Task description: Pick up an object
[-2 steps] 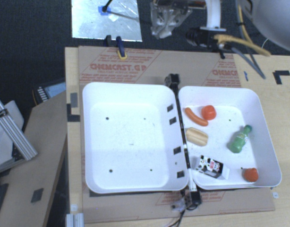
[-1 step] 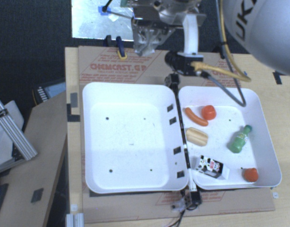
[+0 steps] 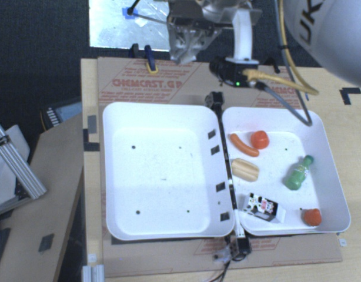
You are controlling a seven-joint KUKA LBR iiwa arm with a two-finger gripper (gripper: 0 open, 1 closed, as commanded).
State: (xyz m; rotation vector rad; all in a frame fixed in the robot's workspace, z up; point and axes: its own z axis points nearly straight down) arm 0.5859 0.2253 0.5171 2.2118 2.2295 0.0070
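Two shallow white bins are seen from above, set side by side on a brown cardboard sheet (image 3: 145, 82) that covers the surface. The left bin (image 3: 119, 128) is the larger in view. The right bin (image 3: 330, 151) holds six small things. A hot dog (image 3: 244, 145) lies near its upper left, with a red tomato (image 3: 260, 139) just beside it on the right. Below the hot dog a bread roll (image 3: 245, 169) is placed. A green bottle (image 3: 297, 174) lies tilted toward the right side. A small black and white box (image 3: 263, 207) rests at the lower left, and an orange-red fruit (image 3: 312, 217) sits in the lower right corner. The gripper (image 3: 183, 46) is held high above the far edge of the cardboard, beyond the left bin and well apart from every object. Whether the jaws are open or closed cannot be told; nothing is seen gripped in them.
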